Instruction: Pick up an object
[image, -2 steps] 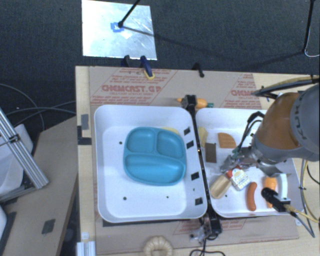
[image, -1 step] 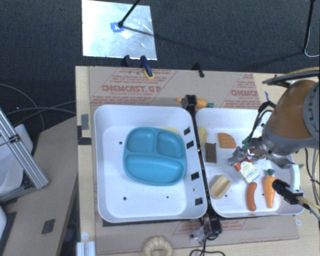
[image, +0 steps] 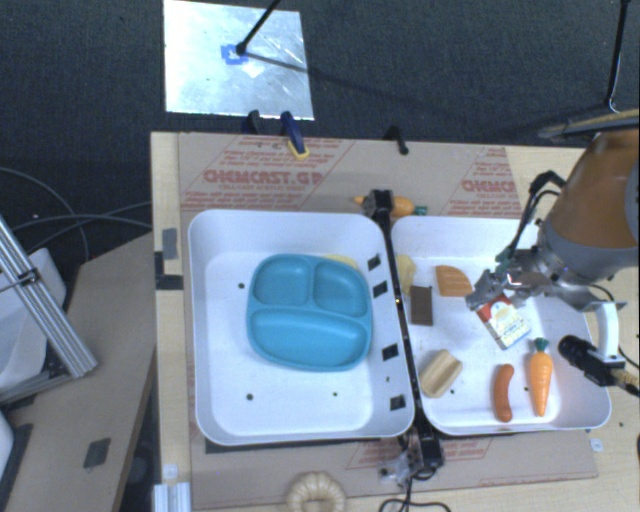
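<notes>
Gripper (image: 497, 292) positioned in right bin (image: 570, 420), directly above small white carton (image: 507, 325). Finger state: cannot tell. Carrot (image: 540, 377) and sausage (image: 502, 391) nearby, nearer side.

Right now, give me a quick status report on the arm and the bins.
Gripper over right bin, above white carton. Carrot and sausage close by.

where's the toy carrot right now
In the right bin, near its front right corner, the carrot lies just right of the red sausage.
</notes>
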